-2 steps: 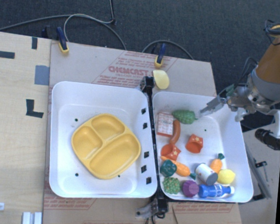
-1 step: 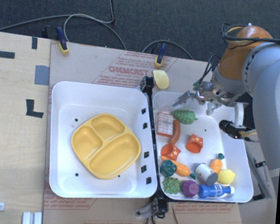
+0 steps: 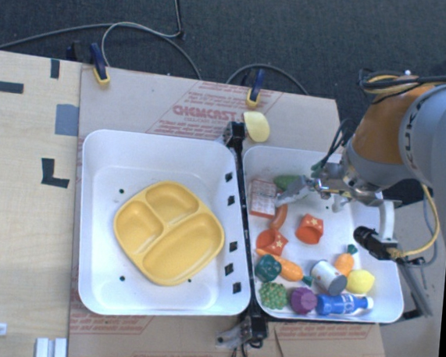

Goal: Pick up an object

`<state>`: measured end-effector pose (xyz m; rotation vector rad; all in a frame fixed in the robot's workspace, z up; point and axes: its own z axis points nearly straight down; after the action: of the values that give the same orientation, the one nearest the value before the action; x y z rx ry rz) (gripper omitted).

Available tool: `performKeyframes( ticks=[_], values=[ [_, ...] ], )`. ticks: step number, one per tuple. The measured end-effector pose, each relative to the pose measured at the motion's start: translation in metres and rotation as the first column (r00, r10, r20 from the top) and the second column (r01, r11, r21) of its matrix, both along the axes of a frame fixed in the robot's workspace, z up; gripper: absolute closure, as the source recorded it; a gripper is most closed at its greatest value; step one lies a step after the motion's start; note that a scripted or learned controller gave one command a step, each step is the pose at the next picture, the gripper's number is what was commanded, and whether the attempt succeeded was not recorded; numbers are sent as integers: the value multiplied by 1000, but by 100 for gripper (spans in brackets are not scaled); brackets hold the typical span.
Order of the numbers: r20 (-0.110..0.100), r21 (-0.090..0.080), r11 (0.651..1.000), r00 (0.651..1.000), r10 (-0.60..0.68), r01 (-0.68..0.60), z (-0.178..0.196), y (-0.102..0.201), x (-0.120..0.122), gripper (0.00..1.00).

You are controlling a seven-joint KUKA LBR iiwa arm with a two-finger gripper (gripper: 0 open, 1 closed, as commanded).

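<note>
A cardboard sheet (image 3: 190,108) covers the bench, clamped at its far edge, with dark carpet beyond and two white bins side by side on it. The left bin (image 3: 93,224) carries a yellow divided plate (image 3: 169,231). The right bin (image 3: 387,303) is crowded with toys. My arm (image 3: 404,132) comes in from the right, the orange band bent above the wrist, and my gripper (image 3: 294,191) reaches leftward, low over the far part of the right bin. Whether my jaws are spread or pressed together I cannot tell; nothing visibly sits between them. Just under my tip lies a green toy (image 3: 287,181), beside a small printed card (image 3: 262,198). Nearer the camera lie an orange cup (image 3: 310,229), a carrot (image 3: 291,271), a metal can (image 3: 328,276), a lemon (image 3: 360,282), a purple piece (image 3: 302,301) and a blue bottle (image 3: 342,304).
</note>
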<state>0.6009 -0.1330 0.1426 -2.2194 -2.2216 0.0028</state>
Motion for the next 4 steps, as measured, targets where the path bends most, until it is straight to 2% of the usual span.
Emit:
performKeyframes(
  ticks=[1, 2, 3, 4],
  values=[
    [7, 1, 1000, 1000, 0, 0, -52, -30, -29, 0],
    [2, 1, 1000, 1000, 2, -2, -49, 22, 15, 0],
    [3, -1, 1000, 1000, 0, 0, -57, 24, -23, 0],
    [3, -1, 1000, 1000, 1, -1, -58, 35, 27, 0]
  ],
)
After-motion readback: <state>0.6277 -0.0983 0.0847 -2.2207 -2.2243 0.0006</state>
